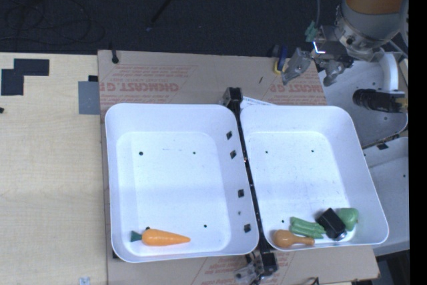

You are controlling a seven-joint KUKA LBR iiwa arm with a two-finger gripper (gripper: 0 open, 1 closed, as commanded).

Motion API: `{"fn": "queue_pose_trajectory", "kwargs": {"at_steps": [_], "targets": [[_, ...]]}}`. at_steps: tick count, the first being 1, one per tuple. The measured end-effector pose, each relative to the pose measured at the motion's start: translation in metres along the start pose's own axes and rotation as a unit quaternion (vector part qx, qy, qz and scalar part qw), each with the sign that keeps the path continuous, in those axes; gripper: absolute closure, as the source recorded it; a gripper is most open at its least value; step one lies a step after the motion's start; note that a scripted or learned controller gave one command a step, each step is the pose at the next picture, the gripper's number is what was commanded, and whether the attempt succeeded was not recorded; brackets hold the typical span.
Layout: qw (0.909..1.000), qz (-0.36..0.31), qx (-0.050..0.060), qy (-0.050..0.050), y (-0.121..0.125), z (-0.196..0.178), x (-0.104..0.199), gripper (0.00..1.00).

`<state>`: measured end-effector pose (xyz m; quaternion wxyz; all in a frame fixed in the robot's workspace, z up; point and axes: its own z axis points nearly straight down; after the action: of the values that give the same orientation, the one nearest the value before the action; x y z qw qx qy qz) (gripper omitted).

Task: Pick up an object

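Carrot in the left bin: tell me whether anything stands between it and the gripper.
Nothing visible sits on or beside the carrot; it lies alone near the left bin's front wall. The gripper hangs above the bench beyond the right bin's far edge, so the straight line crosses the divider between the bins.

Robotics lab, bench [47, 163] with paired white bins [113, 143], loose cables [47, 3]
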<state>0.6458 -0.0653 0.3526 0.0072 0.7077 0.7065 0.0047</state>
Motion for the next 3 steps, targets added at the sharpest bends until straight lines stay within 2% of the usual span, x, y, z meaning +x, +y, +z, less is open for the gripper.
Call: {"fn": "queue_pose_trajectory", "kwargs": {"at_steps": [1,2,3], "targets": [[0.9999,-0.003,0.01,0.001,-0.002,0.002,0.002,1.0],[0.9999,-0.002,0.011,0.002,-0.003,0.029,0.038,1.0],[0.9999,-0.002,0.011,0.002,-0.003,0.041,0.072,1.0]]}}
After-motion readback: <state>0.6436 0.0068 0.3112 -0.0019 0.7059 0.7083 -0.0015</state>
